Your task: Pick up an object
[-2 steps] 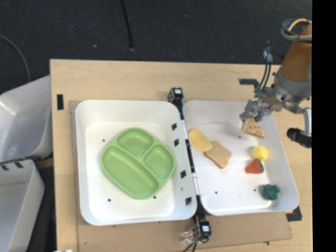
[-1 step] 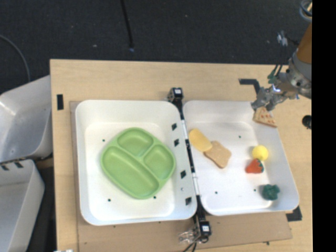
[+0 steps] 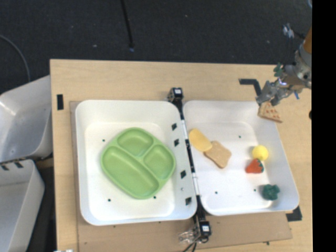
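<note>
Desk [image 3: 121, 77] of pale wood carries two shallow white bins side by side. Furthest left, the left bin [image 3: 84, 193] holds a green divided plate [image 3: 137, 161], lying flat and a little askew. Past the middle divider, the right bin [image 3: 236, 203] holds a yellow oval piece [image 3: 199, 139] touching a tan slice of toy bread [image 3: 218, 154]; further right sit a small yellow ball-like fruit [image 3: 260, 151] and, just beside it, a red strawberry-like toy [image 3: 254, 166], with a dark green clump [image 3: 270, 191] near the bin's lower right corner.

At the far right, the gripper [image 3: 274, 94] hangs over the upper right corner of that bin, and an orange-tan wedge, perhaps a pizza slice [image 3: 271, 112], sits directly under it at the bin's rim. Whether the wedge is pinched or merely lies below cannot be told, and neither can the gripper's opening.

Judging by this, the pick is at its grasp or first lift stage. Next, a clean vertical rise would show whether the wedge comes along; if not, a fresh descent centred on it is needed.
</note>
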Action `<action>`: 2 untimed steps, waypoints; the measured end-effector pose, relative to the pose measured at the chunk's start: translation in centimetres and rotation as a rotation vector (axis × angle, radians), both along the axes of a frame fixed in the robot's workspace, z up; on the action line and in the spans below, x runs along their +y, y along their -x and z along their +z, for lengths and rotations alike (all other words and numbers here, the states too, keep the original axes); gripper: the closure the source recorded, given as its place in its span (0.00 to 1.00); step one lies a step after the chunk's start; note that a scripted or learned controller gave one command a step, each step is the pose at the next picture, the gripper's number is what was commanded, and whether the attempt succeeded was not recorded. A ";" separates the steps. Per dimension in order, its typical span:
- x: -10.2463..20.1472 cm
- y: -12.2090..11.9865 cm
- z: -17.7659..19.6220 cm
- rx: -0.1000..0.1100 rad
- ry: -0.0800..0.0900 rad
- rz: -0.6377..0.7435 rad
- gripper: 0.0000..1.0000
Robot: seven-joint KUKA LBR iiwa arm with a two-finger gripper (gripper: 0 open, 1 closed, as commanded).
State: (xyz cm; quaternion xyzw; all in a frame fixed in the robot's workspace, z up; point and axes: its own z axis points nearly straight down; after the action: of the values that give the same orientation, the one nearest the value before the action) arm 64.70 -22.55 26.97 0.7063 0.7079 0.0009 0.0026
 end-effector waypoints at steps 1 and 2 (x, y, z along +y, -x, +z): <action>5.2 1.1 0.7 0.003 -0.003 0.004 1.00; 9.5 2.3 0.8 0.005 -0.003 0.003 1.00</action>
State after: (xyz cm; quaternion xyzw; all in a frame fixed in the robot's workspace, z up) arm 62.40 -13.06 27.74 0.7053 0.7089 0.0002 0.0000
